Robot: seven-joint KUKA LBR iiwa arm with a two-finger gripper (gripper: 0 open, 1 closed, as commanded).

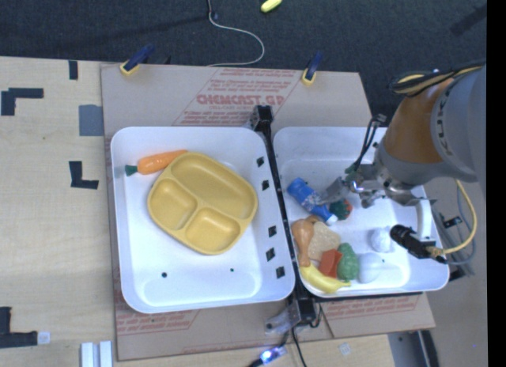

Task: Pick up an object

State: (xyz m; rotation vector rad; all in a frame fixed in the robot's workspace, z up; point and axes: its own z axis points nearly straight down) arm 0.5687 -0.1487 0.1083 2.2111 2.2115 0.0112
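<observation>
Two white bins sit side by side on the tabletop (47, 199). Left bin (126, 223): yellow divided tray (202, 202), toy carrot (158, 161) touching its upper-left edge. Right bin (316, 152): blue bottle (310, 199) lying near the centre, pile of toy food at the front — bread slice (322, 240), red piece (329, 262), green piece (348, 262), banana (322, 280), white egg (380, 240). Gripper (336, 195) is low over the right bin, just beside the bottle's cap end. Can't tell whether the fingers are apart or together, or whether they're touching the bottle.
</observation>
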